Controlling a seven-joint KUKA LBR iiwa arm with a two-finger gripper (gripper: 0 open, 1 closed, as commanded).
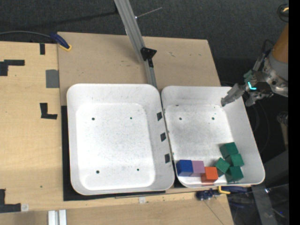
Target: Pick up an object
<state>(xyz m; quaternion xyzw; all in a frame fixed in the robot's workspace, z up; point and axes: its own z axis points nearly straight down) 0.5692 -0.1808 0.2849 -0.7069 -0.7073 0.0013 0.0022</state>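
Gripper hangs over the upper right corner of the right bin, w/ nothing seen between its fingers; can't tell if they're spread or closed. Objs sit well apart from it, clustered along the bin's lower edge: blue block, purple block, orange block, and green blocks bunched at the lower right corner. Left bin lies just beside the right one.

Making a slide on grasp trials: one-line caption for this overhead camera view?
Gripper poised over right bin's far rim; coloured blocks cluster at its near edge.
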